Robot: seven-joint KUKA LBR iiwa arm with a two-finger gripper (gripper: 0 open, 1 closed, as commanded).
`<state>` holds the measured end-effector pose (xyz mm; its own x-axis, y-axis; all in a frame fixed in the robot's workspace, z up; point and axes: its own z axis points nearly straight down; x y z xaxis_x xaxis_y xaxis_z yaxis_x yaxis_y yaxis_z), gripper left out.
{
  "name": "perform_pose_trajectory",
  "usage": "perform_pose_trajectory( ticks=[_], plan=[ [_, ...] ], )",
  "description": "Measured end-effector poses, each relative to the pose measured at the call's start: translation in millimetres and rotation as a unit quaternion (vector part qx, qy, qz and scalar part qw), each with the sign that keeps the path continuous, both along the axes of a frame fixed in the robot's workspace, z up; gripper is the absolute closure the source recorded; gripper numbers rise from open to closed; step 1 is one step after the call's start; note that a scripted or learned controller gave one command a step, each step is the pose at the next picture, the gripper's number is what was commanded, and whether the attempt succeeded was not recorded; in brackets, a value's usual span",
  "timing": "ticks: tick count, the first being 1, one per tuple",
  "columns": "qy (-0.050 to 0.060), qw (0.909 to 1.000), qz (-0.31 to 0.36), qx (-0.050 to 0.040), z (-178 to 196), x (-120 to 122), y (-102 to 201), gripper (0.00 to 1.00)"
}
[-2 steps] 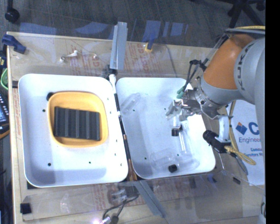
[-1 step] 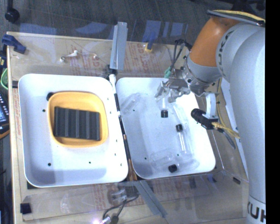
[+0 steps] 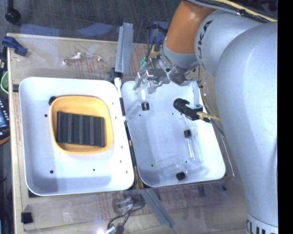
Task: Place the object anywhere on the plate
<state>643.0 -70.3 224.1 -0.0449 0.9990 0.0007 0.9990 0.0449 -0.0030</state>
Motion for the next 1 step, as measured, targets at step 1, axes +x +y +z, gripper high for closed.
perform_pose_trajectory(
  ticks=[1],
  plan=[
    [0.0, 1.0, 0.0, -0.0001, 0.1, 0.0, -0.4, 0.0]
  ],
)
